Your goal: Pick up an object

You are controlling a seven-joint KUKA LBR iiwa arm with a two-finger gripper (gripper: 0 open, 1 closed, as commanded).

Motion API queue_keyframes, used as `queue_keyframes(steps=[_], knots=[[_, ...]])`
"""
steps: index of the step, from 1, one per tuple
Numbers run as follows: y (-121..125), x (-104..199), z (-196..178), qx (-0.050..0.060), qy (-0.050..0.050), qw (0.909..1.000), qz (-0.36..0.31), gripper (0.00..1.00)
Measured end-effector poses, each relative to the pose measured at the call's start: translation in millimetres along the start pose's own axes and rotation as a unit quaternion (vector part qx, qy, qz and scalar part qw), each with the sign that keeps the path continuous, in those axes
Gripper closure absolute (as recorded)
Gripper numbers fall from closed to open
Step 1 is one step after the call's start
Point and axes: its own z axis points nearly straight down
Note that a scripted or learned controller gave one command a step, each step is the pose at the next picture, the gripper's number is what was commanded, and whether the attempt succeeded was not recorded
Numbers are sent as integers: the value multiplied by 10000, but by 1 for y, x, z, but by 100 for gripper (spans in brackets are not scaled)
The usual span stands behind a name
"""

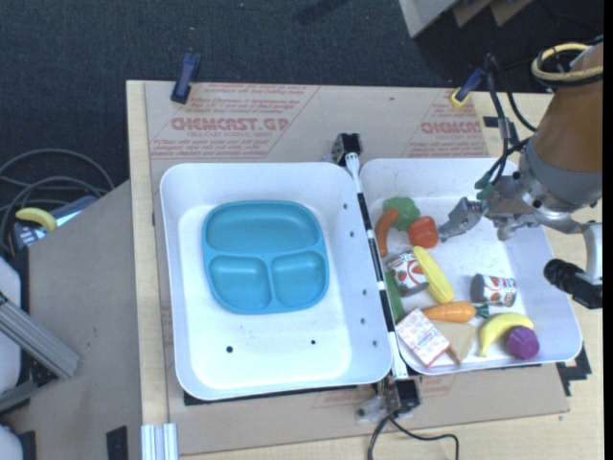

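Two white bins sit side by side on my surface (239, 127). My left bin (182, 257) carries a blue divided plate (265, 256). My right bin (556, 295) holds the toys: green pepper (401, 207), tomato (422, 231), corn (433, 274), carrot (450, 311), can (493, 289), banana (498, 330) and purple plum (521, 342). My end effector (458, 222) hangs just beside the tomato, fingers spread and pinching none of them.
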Motion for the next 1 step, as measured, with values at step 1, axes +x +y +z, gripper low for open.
queue_keyframes(steps=[1], knots=[[-33, 17, 139, 3, 2, 10000, 3, 0]])
